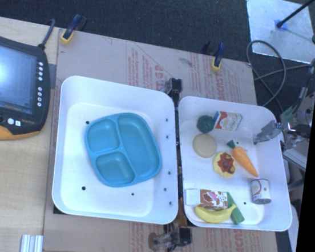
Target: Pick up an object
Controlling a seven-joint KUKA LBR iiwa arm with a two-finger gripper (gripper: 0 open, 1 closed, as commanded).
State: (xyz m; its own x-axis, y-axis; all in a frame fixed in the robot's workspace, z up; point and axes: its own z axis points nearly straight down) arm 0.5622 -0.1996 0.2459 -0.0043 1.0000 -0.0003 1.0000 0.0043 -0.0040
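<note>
The claw [267, 133] is poised at the right bin's [274, 224] rim — whether spread or closed cannot be told; the carrot [245, 160], nearest, is best approached squarely.

You are looking at a robotics lab bench: a teach pendant [9, 91] lies at the left edge, a cardboard sheet [154, 64] is clamped down with blue-handled clamps [71, 28], loose cables [269, 65] trail off over dark carpet [133, 4], and two white bins [63, 139] sit side by side.

Blue divided plate [122, 148], teach pendant [10, 88]
</note>
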